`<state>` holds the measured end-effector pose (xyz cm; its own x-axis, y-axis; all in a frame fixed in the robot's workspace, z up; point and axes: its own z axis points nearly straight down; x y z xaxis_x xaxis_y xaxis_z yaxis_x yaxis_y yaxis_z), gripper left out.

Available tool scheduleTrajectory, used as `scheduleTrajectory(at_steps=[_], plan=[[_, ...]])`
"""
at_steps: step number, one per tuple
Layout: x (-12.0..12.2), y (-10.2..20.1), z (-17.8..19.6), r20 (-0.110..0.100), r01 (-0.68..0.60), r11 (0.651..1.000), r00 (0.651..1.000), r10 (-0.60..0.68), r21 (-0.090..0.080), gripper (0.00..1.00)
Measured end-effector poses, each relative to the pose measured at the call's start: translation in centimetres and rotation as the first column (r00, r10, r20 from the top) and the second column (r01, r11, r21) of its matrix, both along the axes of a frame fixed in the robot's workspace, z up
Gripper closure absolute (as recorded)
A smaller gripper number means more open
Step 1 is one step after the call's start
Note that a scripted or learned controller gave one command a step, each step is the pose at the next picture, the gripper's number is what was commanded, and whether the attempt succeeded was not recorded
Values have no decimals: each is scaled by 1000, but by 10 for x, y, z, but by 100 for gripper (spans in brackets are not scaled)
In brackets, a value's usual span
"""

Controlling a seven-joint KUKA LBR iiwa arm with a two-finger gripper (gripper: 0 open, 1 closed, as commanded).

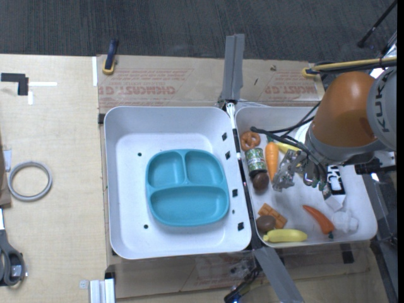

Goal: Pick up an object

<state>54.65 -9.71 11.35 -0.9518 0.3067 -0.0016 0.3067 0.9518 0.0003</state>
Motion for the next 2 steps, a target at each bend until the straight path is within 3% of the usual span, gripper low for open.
scheduleTrajectory(at_steps=[1,2], plan=[[0,0,0,0,0,1000,1000,0,0,0],[77,1,-21,2,281,960,960,-281,0,0]])
